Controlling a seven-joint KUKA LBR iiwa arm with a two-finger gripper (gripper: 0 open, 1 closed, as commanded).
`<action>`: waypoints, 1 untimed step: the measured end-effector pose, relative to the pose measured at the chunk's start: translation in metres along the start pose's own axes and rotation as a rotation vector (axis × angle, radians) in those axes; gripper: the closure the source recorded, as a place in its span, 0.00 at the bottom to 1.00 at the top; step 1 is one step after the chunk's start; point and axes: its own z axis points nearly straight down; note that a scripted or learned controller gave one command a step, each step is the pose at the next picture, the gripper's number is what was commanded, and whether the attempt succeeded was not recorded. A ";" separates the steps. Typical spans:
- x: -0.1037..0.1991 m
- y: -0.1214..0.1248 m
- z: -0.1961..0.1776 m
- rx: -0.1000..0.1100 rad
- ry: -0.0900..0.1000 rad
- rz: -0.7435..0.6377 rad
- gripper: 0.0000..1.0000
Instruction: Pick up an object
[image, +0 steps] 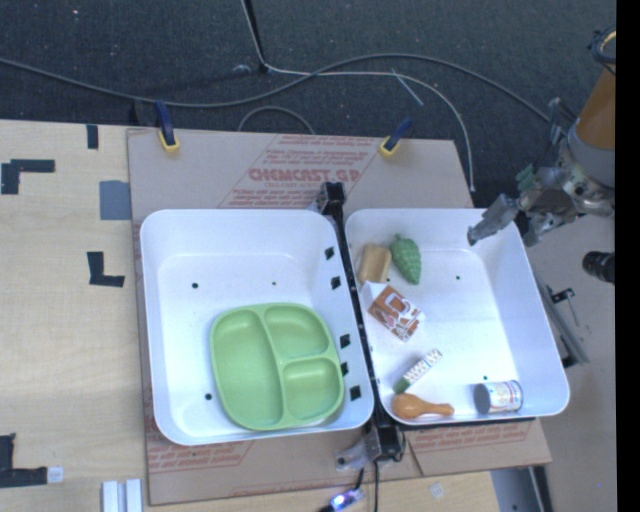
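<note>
The right bin (500, 300) holds several small objects. A green bumpy vegetable (406, 258) lies beside a tan block (375, 263) near the divider. Below them are a red and white packet (395, 312), a white stick-shaped pack (418, 370), an orange gourd-shaped toy (422, 407) and a small can (498, 397) on its side. My gripper (506, 228) hovers over the bin's upper right corner, well apart from all of them. It is open, with nothing between its fingers.
A green divided plate (280, 365) lies in the left bin (180, 260). Both bins rest on a cardboard sheet (300, 170) held by two clamps. Cables run across the dark floor behind.
</note>
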 end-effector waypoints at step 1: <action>0.001 0.002 -0.007 -0.012 -0.003 -0.004 0.00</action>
